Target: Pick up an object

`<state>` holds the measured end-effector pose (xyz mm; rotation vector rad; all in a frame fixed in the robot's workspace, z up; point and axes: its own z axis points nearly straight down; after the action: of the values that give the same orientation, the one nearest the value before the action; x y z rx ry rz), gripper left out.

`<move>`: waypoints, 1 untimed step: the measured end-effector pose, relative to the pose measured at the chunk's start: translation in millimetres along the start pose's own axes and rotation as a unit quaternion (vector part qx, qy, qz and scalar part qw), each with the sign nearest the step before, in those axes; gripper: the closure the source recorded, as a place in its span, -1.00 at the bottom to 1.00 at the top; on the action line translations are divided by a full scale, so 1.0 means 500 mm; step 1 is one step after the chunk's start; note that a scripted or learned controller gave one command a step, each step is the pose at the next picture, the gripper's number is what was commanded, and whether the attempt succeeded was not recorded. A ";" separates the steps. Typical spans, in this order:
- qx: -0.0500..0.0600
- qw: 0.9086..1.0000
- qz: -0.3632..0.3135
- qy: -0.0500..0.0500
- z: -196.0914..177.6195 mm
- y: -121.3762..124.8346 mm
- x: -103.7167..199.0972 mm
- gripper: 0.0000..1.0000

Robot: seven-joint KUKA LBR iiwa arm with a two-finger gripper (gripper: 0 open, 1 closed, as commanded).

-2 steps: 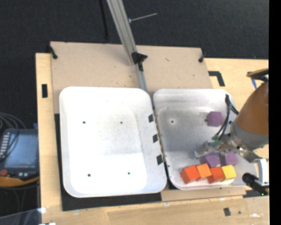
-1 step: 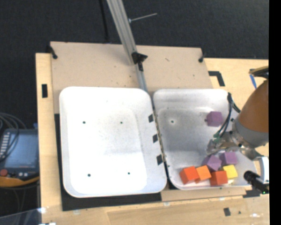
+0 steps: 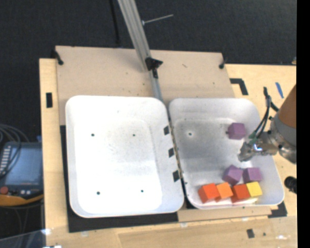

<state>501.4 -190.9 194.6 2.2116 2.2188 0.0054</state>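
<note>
Orange blocks (image 3: 217, 191) line the right bin's (image 3: 206, 112) lower edge; purple blocks (image 3: 232, 174) sit above. Gripper (image 3: 248, 153) hovers between the purple blocks, grip state cannot be told. Blocks appear light, rigid; grasp across opposite flat faces

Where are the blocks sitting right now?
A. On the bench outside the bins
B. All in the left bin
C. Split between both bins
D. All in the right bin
D: the purple blocks and the orange and yellow row all lie in the right bin.
</note>
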 end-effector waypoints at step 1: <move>0.000 1.000 0.000 0.000 -0.124 0.004 -0.018 1.00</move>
<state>502.7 -199.9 256.6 2.2105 2.2191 0.0051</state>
